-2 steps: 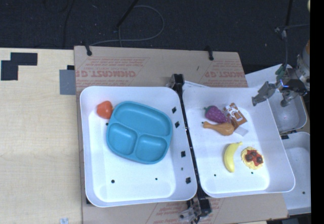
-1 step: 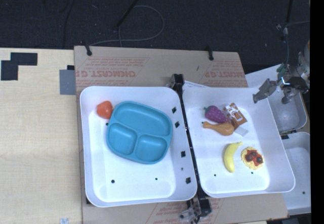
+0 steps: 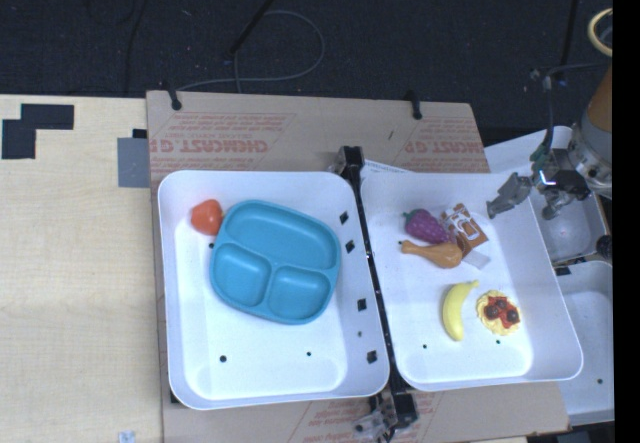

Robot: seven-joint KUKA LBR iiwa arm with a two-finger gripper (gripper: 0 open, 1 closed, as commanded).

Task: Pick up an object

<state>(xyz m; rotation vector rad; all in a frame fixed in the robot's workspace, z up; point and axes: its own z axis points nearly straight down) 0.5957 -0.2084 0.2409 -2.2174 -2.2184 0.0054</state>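
The right bin (image 3: 545,356) holds purple grapes (image 3: 426,225), a brown drumstick (image 3: 435,253), a small brown-and-white snack piece (image 3: 466,224), a yellow banana (image 3: 458,309) and a little round pizza (image 3: 498,312). In the left bin (image 3: 185,331) lie a blue divided plate (image 3: 275,261) and a red tomato (image 3: 207,217) at the plate's upper left. My gripper (image 3: 531,198) hangs over the right bin's upper right corner, right of the snack piece, open with nothing between its spread fingers (image 3: 505,196).
Both bins rest on a cardboard sheet (image 3: 300,136) on the bench. A black divider (image 3: 365,281) runs between the bins. A light wooden surface (image 3: 70,281) lies to the left, and cables cross the dark floor behind.
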